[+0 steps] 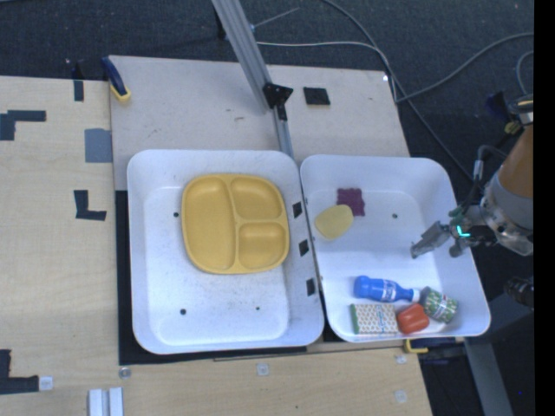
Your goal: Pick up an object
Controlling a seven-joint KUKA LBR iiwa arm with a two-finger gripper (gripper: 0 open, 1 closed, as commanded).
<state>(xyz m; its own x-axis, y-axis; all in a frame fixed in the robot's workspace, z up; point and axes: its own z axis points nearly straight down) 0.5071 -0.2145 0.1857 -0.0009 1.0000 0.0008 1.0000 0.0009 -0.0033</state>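
So the pick basically hasn't happened yet, as far as I can see. The gripper [438, 241] sits over the right side of the right bin [381, 167], coming in from the arm at the edge, and its fingers look spread apart with nothing between them — released, not clamped on anything.

Everything pickable lies in that right bin. Along the front there's a cluster: a blue bottle [383, 289] lying on its side, a patterned little packet [375, 318] just in front of it, a red-orange object [413, 319] touching or nearly touching the packet's right end, and a small greenish can-like thing [440, 305] beside that. Further back and to the left are a pale yellow lump [333, 222] and a dark purple square [350, 200], just beside each other. All of them rest on the bin floor, none lifted.

The left bin [147, 258] has a yellow divided plate [235, 223] sitting flat in the middle, well apart from the gripper.

My read: nothing is done yet except getting the tool over the right bin. Still left — choosing a target, coming down, closing on it, and lifting. The nearest candidates look like the bottle and the can-like thing, though I can't tell which one it's going for. That front cluster is packed tight, so a clean grab there might be fiddly.
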